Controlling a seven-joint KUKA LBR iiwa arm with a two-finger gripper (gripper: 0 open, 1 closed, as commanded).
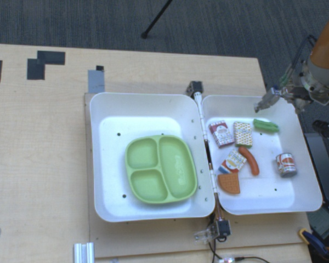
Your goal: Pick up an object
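Fingers point(261, 106) of the grey arm hang over the far edge of the right-hand shallow white bin point(307, 199), near its far right corner. From our high, slanted view we cannot tell how far apart they stand. We see nothing between them, and they touch none of the objects.

The nearest candidate is a green pod-shaped toy point(266, 126), just inside that far edge. A red-and-white carton point(221, 133) and a beige speckled packet point(242, 133) lie side by side toward the bin's left edge, above an orange-red sausage point(249, 161). A small tin can point(285, 164) rests by the right edge.

We judge the bin's far edge the main hazard: a descent from here could strike it, or push the pod aside. Among the crowded pieces, a close could catch two or none.
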